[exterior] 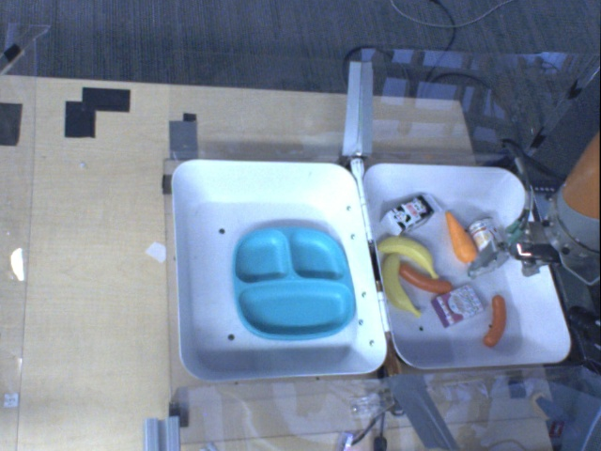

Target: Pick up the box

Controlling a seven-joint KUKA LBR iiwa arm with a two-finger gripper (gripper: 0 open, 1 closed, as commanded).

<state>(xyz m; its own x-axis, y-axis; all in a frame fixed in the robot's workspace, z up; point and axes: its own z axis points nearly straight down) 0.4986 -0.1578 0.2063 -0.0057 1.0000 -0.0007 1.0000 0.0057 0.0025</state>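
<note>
The gripper (pixel 500 252) reaches in from the right, low over the right bin (pixel 540 346); whether it is spread or pressed together I cannot tell. Just beside it lie a small can (pixel 481 233) and a carrot (pixel 459 238). The box (pixel 456 305) lies below, between a sausage (pixel 495 320) and bananas (pixel 404 271). The left bin (pixel 202 252) holds a blue tray (pixel 293 282).
</note>
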